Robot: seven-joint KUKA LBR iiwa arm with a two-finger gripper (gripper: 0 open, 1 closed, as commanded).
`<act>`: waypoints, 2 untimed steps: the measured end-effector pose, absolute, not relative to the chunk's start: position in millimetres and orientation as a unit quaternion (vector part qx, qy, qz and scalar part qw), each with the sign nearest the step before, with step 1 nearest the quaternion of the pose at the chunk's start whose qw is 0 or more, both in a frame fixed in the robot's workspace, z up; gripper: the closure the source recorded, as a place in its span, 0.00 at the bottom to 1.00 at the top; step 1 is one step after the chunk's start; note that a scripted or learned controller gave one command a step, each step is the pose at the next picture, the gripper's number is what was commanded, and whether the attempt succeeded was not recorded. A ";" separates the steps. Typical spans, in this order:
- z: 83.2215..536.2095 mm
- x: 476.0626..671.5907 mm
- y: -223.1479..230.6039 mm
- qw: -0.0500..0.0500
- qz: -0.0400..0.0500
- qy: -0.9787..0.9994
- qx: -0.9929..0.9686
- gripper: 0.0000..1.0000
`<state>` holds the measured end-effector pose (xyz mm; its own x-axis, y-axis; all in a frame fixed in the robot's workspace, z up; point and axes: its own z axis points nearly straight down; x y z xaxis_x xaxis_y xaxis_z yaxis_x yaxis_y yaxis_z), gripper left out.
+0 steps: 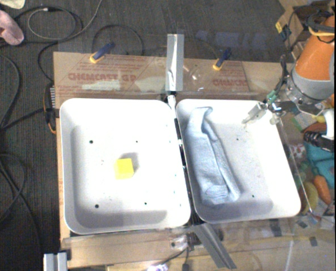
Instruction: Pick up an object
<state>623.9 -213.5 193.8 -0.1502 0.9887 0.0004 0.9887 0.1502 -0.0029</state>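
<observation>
A small yellow block lies near the middle of the left white bin. A pale blue-grey cloth stretches lengthwise along the left side of the right bin, which sits just beside the first on the bench. The claw hovers over the right bin's far right corner, fingers apart and holding nothing, well apart from both items.

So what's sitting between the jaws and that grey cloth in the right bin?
Nothing: in the camera view, bare white bin floor separates the gripper, at the right bin's upper right, from the grey cloth lying along its left side.
</observation>
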 end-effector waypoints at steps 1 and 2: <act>187.2 606.0 -223.8 0.001 0.002 -0.777 -0.630 0.00; 202.7 603.6 -181.2 0.001 0.001 -0.782 -0.623 0.00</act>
